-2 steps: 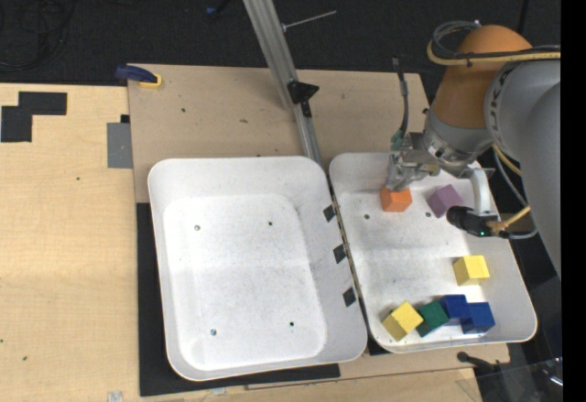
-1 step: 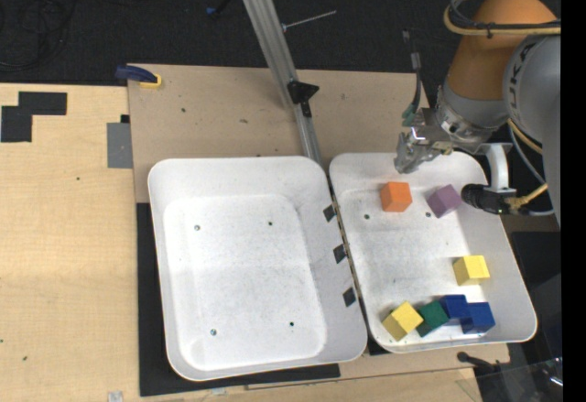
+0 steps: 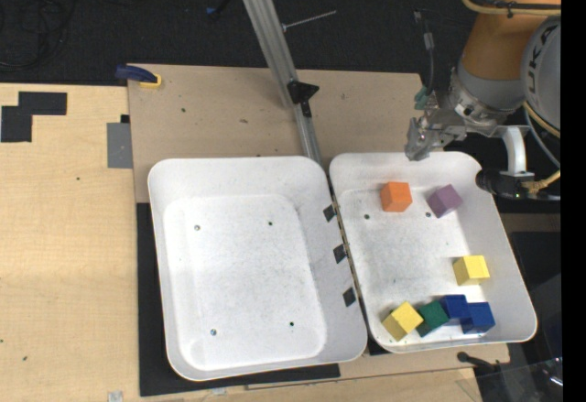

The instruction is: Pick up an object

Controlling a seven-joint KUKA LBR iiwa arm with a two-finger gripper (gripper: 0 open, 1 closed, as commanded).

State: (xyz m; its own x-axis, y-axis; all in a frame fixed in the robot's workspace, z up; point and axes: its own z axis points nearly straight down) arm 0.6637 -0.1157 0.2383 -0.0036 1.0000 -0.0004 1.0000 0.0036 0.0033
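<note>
Here the grey arm [image 3: 513,34] reaches in from the right, its gripper [image 3: 423,146] hanging over the far rim of the right bin [image 3: 513,254]; whether it is open or holding anything cannot be told. The left bin [image 3: 243,267] sits alongside. In the right bin lie an orange cube [image 3: 396,197], purple cube [image 3: 445,201], yellow cube [image 3: 472,269], and, clustered at the near edge, yellow [image 3: 401,320], green [image 3: 432,315] and blue [image 3: 469,313] blocks.

A: What is sitting behind the bins?
B: A metal rail [image 3: 275,48] is leaning up from between them, with a black bracket [image 3: 302,92] on it.
A: And at the left?
B: A blue clamp [image 3: 137,75] is lying at the board's [image 3: 220,112] corner, and black patches [image 3: 32,112] are showing on the bench [image 3: 64,254].
</note>
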